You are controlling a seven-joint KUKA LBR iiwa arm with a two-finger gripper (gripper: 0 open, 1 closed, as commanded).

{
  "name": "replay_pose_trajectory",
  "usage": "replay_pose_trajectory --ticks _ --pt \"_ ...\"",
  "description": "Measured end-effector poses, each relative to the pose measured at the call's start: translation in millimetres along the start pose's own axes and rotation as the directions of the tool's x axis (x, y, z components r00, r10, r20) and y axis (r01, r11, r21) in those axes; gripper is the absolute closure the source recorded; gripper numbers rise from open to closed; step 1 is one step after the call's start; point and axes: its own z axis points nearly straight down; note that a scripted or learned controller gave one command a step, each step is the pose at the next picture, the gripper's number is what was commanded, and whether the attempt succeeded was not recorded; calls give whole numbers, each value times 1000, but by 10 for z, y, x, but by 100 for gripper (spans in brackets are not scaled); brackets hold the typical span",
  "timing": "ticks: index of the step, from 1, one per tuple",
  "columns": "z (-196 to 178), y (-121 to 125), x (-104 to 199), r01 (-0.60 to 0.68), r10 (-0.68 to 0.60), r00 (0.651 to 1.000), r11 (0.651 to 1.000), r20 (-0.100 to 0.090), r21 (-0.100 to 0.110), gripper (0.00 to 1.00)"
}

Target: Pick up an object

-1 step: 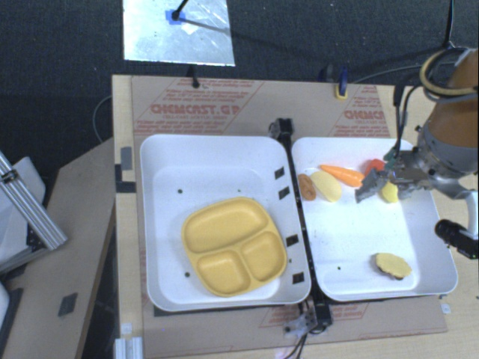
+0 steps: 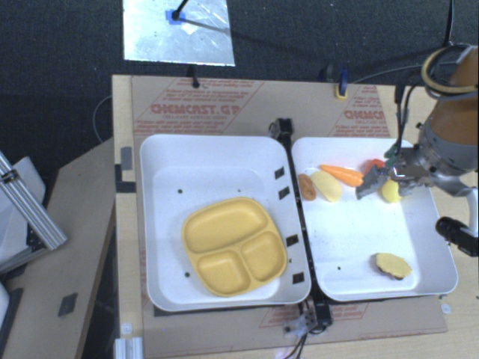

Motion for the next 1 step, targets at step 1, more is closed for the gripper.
replay_pose_trajectory --ticks 1 --pt "575 -3 97 -2 2 1000 1000 -1 5 0"
